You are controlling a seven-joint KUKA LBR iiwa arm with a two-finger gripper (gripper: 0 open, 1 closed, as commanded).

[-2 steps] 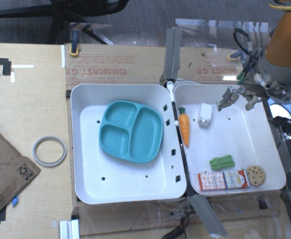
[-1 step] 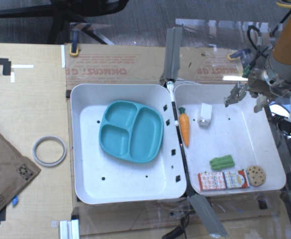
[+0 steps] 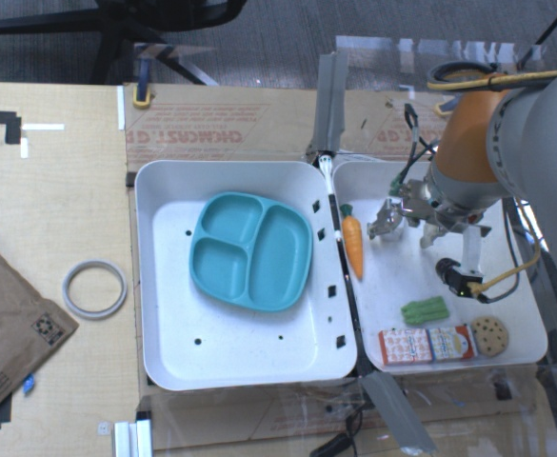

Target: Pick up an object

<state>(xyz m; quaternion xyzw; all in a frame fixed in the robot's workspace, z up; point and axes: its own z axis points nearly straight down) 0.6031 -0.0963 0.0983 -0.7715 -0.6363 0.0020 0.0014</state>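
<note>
From my end the pick looks not yet done: the pincer (image 3: 388, 221) hangs over the upper middle of the right bin (image 3: 530, 336), w/ nothing visible between its tips, and I can't tell how wide it's set bc the metal parts blur together at this angle. Everything in that bin lies flat on the floor, so grasp + lift are both left, as I judge it. Likeliest target is the carrot (image 3: 353, 246), just beside the pincer at its 8 o'clock, lying along the bin's left wall; its long axis runs roughly 12-to-6, leafy green end at 12, tip at 6, leaning a touch toward 5. Other candidates: green piece (image 3: 425, 309) near bin centre, long axis approx 9-to-3; red-and-white pack (image 3: 425, 345) at the 6 o'clock edge, also 9-to-3; round cookie (image 3: 488, 334) at 5 o'clock, no real axis. Left bin (image 3: 164, 350) carries a teal divided plate (image 3: 251, 251). On the desk (image 3: 49, 198), at 9 o'clock of that bin, sits a tape ring (image 3: 95, 288).
</note>
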